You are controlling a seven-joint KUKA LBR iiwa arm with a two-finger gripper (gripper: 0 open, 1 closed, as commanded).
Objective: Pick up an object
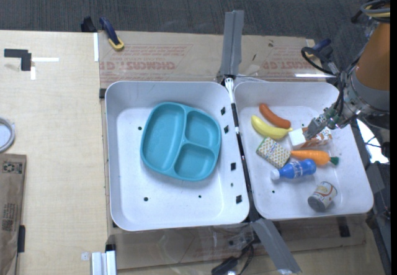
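We see the gripper (pixel 318 123) low over the right bin (pixel 347 205), its tip down among a cluster of small objects near the bin's right wall, and we cannot tell how its jaws stand or whether anything sits between them. Right at the tip lie a small white block (pixel 296 137) and a pale pink and white item (pixel 321 139) that is too blurred for us to name. Just below these rests an orange carrot (pixel 310 156) with a green end, lying roughly crosswise, and under it a blue bottle (pixel 296 170) with a white cap, on its side. To the left of the carrot sits a patterned yellow and grey packet (pixel 273 151), tilted, with a yellow banana (pixel 268 128) touching its upper edge and a red-orange sausage (pixel 274 115) just above the banana. A small can (pixel 322 197) lies apart from the rest near the bin's lower right corner. In the left bin (pixel 124 199) we see a teal plate (pixel 180 141) with three compartments, lying flat near the middle. The grey arm (pixel 366 90) with its orange band comes in from the right, above the right bin's upper corner.
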